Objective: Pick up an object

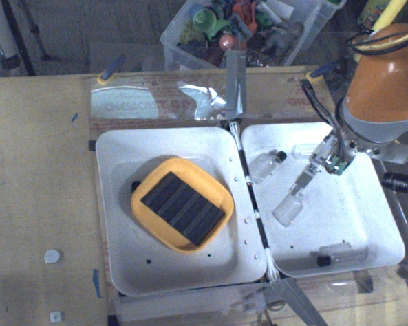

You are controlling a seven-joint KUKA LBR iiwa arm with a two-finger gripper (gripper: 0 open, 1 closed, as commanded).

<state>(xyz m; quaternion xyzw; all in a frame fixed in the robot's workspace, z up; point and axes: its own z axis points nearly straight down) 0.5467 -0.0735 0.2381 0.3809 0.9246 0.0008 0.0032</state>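
The right bin (372, 210) holds several clear plastic items. A small clear bottle with a black cap (265, 166) lies near its left wall. A clear cup-like piece (288, 209) rests in the middle, and a clear tube with a black end (337, 255) lies by the front wall. Another clear piece (304, 149) sits near the back. My gripper (303, 182) reaches down and leftward from the orange-banded wrist (381, 79), its tip just above the cup-like piece. Whether it touches that piece I cannot tell. The left bin (118, 219) holds a yellow pad with a black ridged panel (182, 204).
A metal divider (250, 190) runs between the two bins. Behind them stand a clear tub of toys (250, 18) and crumpled foil (203, 100). A small round disc (52, 256) lies on the bench at left.
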